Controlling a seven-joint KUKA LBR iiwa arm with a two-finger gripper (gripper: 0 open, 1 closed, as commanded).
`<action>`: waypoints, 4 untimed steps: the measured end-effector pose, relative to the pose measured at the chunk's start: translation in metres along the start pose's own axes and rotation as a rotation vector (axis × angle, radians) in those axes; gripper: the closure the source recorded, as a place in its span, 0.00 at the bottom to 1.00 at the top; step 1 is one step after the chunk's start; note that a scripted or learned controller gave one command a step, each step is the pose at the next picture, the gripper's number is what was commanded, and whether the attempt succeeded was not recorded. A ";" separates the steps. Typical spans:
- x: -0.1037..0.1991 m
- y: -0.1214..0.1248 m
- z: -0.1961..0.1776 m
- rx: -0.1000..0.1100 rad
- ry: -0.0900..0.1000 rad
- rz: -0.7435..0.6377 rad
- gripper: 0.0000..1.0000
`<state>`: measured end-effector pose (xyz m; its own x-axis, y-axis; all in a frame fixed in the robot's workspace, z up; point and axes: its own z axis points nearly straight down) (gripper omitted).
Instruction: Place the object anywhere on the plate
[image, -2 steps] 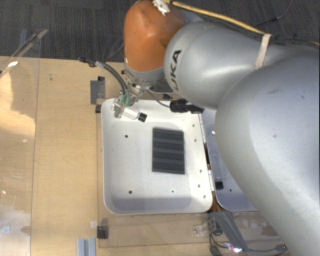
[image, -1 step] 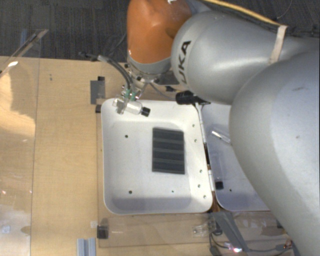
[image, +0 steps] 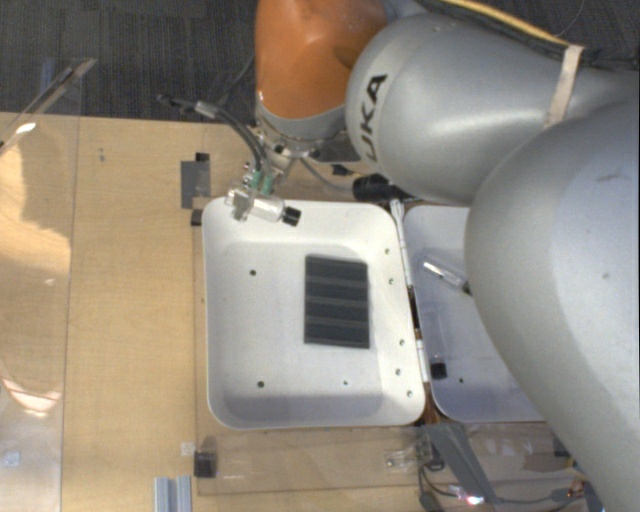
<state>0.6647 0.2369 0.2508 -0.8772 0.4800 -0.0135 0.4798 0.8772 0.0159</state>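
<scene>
Though I cannot tell whether the pincer (image: 262, 190) is apart or together, the left bin (image: 250, 335) holds a ribbed plate (image: 337, 300).

The grey arm (image: 470, 120) reaches in from the right, orange band (image: 300, 55) foremost.

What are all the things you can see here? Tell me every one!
Shallow bins: two, white, side by side; left bin, right bin.
Ribbed rectangular plate: one, dark grey, middle of the left bin.
Thin shiny stick: one, silvery, in the right bin near its left wall.
Wooden bench: one, tan, under the bins.
Robot arm: one, grey with an orange band, reaching in from the right.
Gripper: one, at the left bin's far left corner.
</scene>
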 end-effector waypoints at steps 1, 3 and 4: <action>0.002 -0.003 0.028 0.008 0.009 -0.131 1.00; 0.009 -0.012 0.031 0.014 0.008 0.320 1.00; -0.008 -0.015 -0.004 0.009 0.006 0.134 1.00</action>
<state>0.6642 0.2199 0.2549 -0.8052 0.5929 -0.0057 0.5929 0.8052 0.0081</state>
